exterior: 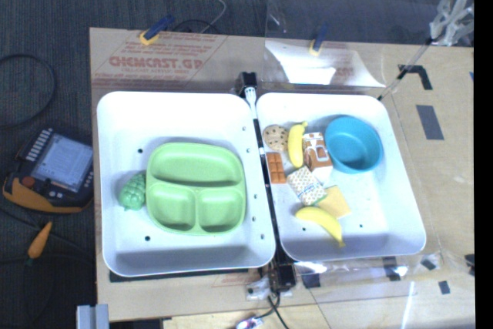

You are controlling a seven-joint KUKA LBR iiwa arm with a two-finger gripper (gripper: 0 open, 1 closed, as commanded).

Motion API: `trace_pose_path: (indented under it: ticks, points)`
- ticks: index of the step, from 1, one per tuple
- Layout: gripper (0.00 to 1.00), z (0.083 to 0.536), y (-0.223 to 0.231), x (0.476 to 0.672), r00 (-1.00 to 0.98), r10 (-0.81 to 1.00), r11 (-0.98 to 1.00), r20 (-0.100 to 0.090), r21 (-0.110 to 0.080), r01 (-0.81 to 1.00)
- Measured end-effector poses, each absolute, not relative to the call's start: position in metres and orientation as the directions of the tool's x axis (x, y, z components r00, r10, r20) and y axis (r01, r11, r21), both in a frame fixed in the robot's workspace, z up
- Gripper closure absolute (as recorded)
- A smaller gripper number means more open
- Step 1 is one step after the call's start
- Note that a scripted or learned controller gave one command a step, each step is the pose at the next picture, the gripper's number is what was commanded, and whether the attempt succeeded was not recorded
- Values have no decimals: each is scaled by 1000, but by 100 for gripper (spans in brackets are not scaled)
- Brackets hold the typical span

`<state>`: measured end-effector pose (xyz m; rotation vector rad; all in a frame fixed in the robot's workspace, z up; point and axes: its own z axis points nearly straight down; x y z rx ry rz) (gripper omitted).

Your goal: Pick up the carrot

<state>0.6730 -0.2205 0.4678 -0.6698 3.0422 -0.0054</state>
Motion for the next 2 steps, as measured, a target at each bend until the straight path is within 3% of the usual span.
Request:
trace_pose_path:
  ticks: [1,2]
  points:
    - [0,467,-220,673,-907,-420,907,-25,-8,-420]
    - [0,222,-221,666,-927,-375,927,5,10,-375]
